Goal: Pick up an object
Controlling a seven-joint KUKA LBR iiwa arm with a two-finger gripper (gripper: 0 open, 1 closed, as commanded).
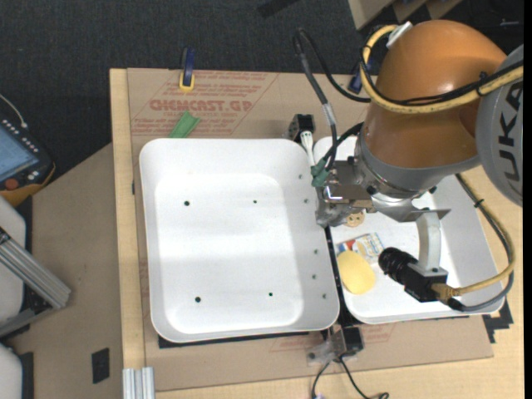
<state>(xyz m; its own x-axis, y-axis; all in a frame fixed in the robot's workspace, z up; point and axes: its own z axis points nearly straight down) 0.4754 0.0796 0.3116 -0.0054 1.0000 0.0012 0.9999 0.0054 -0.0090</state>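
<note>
Camera view: arm (432, 98) over right bin (474, 223), yellow object (359, 273) beside; grip state unclear

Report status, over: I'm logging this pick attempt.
End effector low over right bin's left edge, nothing seen held. Yellow object and small packet lie just below it. Arm hides rest of bin.
</note>
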